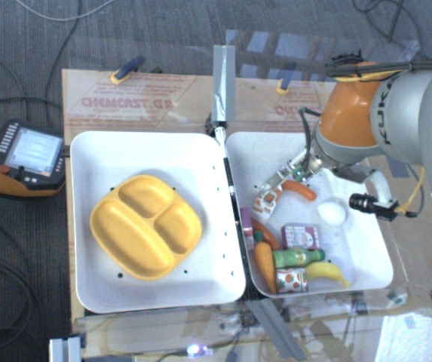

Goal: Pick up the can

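Low against the front rim, can [292, 280], hand [271, 194] well apart

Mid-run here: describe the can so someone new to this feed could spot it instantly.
Look in the right-hand bin, at its near edge where the items pile up. The can lies there, just below the green bottle, between the carrot and the banana. It is the short cylinder with a red and white label.

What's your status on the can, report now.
Tool over right bin, grip state unclear. Can lying at bin's front edge, untouched. Carrot, green bottle and banana crowd it.
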`<control>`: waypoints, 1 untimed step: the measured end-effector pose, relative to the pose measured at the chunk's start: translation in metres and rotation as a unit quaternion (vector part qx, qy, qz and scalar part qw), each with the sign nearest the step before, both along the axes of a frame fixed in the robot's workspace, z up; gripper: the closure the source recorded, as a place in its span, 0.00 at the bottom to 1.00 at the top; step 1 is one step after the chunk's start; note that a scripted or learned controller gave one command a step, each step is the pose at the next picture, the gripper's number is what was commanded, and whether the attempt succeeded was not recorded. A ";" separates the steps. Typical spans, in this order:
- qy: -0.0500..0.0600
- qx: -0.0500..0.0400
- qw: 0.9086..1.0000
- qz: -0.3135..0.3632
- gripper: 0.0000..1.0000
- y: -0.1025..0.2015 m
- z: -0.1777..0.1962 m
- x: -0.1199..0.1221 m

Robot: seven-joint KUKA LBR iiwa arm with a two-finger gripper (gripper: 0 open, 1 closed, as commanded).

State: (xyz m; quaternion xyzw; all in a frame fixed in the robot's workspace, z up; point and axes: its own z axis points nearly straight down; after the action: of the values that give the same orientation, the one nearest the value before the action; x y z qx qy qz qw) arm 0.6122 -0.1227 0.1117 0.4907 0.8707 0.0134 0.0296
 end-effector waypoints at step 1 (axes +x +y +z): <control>-0.005 -0.002 1.000 -0.009 0.00 0.014 0.001 -0.038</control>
State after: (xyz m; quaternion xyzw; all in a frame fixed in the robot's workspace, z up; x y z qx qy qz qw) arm 0.5745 -0.1084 0.1124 0.4987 0.8660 0.0140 0.0349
